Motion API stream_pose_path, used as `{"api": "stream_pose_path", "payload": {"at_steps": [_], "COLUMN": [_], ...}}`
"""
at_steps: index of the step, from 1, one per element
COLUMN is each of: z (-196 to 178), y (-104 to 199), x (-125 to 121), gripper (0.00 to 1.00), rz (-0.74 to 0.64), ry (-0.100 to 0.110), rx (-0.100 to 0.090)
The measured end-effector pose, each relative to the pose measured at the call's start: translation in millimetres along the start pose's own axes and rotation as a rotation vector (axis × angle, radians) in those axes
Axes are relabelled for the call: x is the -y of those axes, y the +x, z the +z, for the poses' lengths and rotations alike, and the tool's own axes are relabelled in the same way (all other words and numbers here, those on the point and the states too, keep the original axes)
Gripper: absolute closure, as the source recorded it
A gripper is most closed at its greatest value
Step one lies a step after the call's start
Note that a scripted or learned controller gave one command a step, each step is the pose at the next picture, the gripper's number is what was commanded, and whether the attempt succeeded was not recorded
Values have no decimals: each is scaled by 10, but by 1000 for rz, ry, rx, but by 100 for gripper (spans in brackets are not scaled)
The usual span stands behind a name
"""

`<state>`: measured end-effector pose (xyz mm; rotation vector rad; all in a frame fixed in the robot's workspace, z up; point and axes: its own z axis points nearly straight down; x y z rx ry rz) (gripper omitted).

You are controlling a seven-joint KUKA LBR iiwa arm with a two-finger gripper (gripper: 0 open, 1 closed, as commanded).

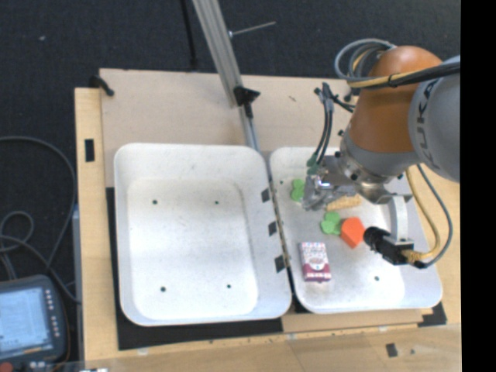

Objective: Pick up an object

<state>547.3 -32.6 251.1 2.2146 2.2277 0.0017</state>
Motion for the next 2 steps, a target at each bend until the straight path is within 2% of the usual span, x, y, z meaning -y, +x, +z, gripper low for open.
{"api": "stream_pose_path", "payload": {"at_steps": [2], "z": [-30], "y": [1030], "x": [-1], "gripper": [100], "rz": [-2], "ry": [-2], "rx": [-1]}}
